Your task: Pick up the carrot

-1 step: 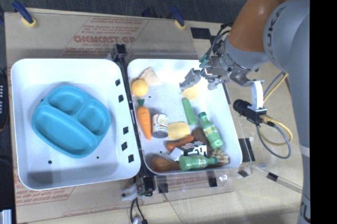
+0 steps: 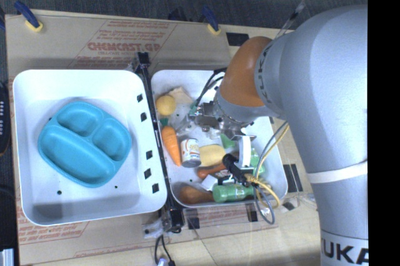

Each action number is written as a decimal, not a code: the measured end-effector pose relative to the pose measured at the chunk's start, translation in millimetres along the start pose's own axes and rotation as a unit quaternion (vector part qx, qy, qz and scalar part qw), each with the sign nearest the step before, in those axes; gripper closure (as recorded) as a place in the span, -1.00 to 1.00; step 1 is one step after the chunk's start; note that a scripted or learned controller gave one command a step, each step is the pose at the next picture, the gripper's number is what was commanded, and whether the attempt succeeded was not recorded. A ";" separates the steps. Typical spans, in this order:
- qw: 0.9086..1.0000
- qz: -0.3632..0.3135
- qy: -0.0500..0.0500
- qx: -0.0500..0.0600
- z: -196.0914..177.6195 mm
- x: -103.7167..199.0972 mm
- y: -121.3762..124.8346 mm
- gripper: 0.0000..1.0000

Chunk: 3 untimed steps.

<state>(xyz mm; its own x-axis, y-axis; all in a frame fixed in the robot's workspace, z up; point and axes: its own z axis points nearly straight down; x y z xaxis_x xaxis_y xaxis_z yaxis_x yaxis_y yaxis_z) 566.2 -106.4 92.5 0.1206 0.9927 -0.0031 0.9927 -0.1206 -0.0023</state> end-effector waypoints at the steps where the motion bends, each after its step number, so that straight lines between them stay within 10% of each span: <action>1: 0.991 0.136 0.001 0.005 0.6 23.4 55.0 -1.00; 2: 0.996 0.091 0.003 -0.002 -105.1 59.6 31.1 -1.00; 3: 0.999 0.049 0.002 0.003 -99.3 70.2 -12.7 -1.00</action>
<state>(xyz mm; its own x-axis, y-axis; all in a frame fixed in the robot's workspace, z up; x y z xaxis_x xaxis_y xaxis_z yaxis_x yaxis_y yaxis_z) 562.3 -34.9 191.5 0.2168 0.9762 0.0001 0.9762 -0.2168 -0.0087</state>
